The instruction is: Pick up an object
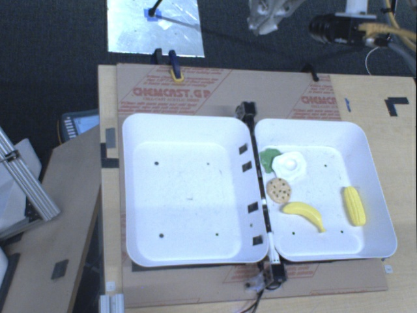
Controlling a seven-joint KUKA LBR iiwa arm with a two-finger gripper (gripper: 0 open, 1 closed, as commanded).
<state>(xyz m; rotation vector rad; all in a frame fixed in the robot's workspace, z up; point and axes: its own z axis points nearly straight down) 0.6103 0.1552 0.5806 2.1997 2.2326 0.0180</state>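
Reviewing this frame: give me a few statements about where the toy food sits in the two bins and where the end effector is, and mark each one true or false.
1. The banana lies in the right bin. True.
2. The corn cob lies in the left bin. False: it lies in the right bin, near its right wall.
3. The cookie lies just below the fried egg in the camera view. True.
4. The end effector holds the banana. False: it hangs above the far edge of the bench, away from both bins, and the banana lies on the bin floor.
5. The green piece sits beside the fried egg, near the divider. True.
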